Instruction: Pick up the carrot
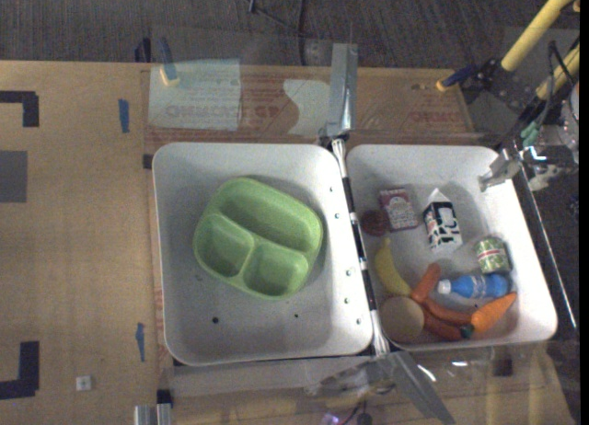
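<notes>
Overhead slanted view of the surface (74,230) with two shallow white bins side by side. The claw (502,170) sits at the upper right rim of the right bin (543,322), well apart from the target; whether it is spread or pressed together cannot be told from this angle, and nothing is seen between its tips.

The carrot (492,313), orange with a green end, lies near the bin's lower right corner, just below the blue bottle (474,286) and apparently touching it. A similar orange piece (425,282) leans beside the banana (390,271), with a reddish item (442,327) lower still.

To do the approach well, the claw would need to travel down and toward the lower wall, then descend over the carrot's thicker middle with its closing line set across the carrot's length, keeping clear of the bottle and the wall.

Right bin also holds: an egg-like ball (402,318), a small carton (443,223), a green can (492,255), a reddish box (398,208) and a dark round item (374,222). Left bin (175,322): one green divided tray (259,237), its three compartments bare.
</notes>
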Motion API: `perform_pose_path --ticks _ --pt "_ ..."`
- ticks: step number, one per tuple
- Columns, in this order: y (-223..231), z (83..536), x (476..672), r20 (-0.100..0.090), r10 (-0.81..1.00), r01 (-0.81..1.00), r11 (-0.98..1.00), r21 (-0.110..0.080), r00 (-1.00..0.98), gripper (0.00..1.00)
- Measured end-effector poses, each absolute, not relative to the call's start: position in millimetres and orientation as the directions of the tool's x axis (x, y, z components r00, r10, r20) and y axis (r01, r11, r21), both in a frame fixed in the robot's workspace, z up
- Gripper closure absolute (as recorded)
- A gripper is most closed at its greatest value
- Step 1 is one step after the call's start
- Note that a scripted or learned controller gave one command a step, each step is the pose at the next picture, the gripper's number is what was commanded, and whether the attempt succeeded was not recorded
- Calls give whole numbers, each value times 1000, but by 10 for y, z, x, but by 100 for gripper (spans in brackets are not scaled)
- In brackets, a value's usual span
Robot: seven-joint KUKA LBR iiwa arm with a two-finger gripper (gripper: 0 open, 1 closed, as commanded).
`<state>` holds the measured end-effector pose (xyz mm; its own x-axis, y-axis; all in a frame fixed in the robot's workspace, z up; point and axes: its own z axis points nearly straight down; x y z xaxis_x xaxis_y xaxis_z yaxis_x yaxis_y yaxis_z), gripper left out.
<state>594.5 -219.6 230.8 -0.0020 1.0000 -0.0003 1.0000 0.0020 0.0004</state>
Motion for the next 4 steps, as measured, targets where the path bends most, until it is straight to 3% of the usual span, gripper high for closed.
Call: perform_pose_path --ticks 1,2,3,4 --pt "-2131 1218 5372 0 1000 1000 22 0 -22 0" --pt "-1844 861 4827 0 986 986 167 4 -167 0" --pt "-1021 868 4814 1 947 947 322 5 -322 0" --pt "-490 1846 4823 -3 822 822 570 3 -570 0"
